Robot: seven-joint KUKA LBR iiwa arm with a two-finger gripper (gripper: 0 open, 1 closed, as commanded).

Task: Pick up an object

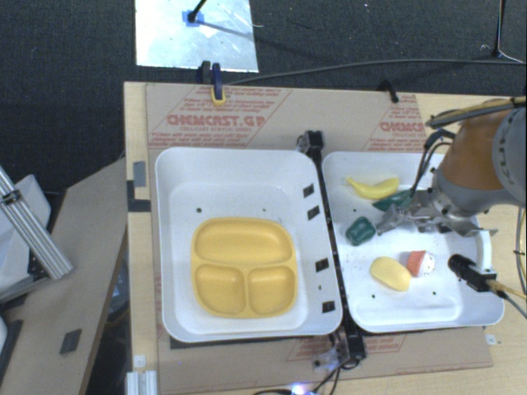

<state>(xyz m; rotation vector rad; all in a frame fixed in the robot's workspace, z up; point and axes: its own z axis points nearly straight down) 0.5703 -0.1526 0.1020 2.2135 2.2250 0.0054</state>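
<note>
a yellow divided tray (244,265) lay in the left bin (177,188); a silver sheet (194,23) sat on the far dark floor.

1. Arm (486,159): cut off by the right edge; only the wrist end is in frame.
2. Gripper (387,218): fingertips too small and cluttered to read.
3. Dark teal object (401,197) at the right bin's far side: partly hidden behind the gripper; shape unclear.
</note>
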